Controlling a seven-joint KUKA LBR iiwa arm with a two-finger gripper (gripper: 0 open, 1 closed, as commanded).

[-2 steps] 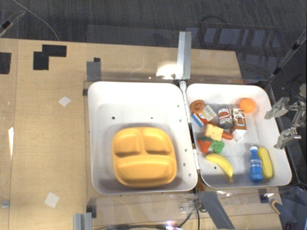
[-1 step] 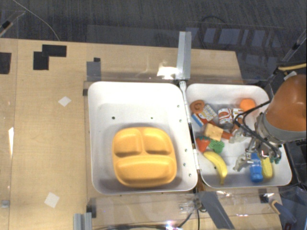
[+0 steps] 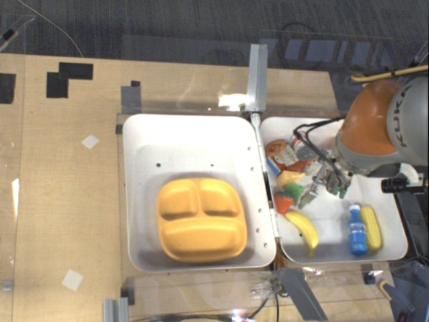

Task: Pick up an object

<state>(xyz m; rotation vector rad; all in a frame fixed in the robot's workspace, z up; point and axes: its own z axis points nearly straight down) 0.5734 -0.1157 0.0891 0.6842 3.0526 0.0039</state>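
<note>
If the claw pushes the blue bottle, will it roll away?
Probably a little. The blue bottle looks round and lies on its side, so a sideways push could roll it. The corn lies right beside it and the right bin's wall is close, so it likely wouldn't go far.

2 bins, 1 tray, approx 7 small items, 1 arm w/ 1 gripper.

Bins: 2 shallow white ones side by side – left bin (image 3: 134, 180) & right bin (image 3: 395, 247). Left bin: 1 yellow divided tray (image 3: 201, 218), w/ 3 compartments. Right bin: 1 banana (image 3: 303, 228), 1 blue bottle (image 3: 357, 231), 1 corn cob (image 3: 371, 228), 1 red/white packet (image 3: 278, 153), 1 yellowish item (image 3: 290, 178), 1 green item (image 3: 296, 190), 1 red item (image 3: 285, 204) – the last 3 sit in a tight pile, so exact count there is unclear. Robot: 1 arm (image 3: 375, 126), 1 gripper (image 3: 322, 183).
</note>
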